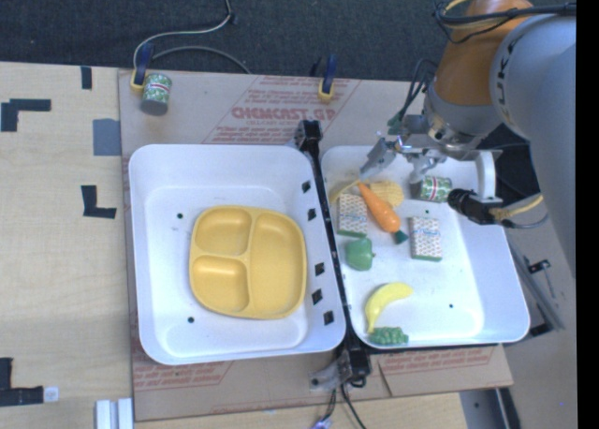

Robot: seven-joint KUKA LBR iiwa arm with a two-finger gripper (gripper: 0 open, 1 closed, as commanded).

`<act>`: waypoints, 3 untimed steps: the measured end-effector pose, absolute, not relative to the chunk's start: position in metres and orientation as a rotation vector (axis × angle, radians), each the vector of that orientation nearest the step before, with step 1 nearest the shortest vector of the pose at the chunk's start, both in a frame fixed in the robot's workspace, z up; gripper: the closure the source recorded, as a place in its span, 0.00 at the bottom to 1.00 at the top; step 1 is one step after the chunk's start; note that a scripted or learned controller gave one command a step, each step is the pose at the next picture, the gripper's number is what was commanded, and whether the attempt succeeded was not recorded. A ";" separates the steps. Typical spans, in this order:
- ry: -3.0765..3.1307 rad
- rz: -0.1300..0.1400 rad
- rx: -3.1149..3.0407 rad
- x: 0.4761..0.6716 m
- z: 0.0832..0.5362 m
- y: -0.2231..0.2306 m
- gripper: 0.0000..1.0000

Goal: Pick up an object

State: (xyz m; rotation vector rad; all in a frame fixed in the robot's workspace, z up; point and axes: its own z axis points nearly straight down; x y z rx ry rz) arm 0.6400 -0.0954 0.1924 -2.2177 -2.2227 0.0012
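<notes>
Two white bins [150, 230] are seen; an orange carrot [379, 208] lies below the gripper [404, 157], spread wide.

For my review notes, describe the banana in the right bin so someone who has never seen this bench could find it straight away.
Start at the right-hand shallow white bin, the one nearest the grey arm. Look to its near left part, below the small green pepper-like toy and just above the little bunch of green grapes. The curved yellow plastic banana lies there, the only plain yellow crescent among those green pieces.

A small can [433, 187] sits partly hidden, perhaps behind the tool [404, 157].
</notes>
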 end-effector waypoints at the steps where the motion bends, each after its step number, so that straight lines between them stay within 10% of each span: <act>1: -2.233 -0.012 -2.225 0.665 0.100 -0.093 0.00; 2: -2.233 -0.009 -2.222 0.665 0.108 -0.093 1.00; 3: -2.233 -0.008 -2.222 0.664 0.108 -0.093 0.00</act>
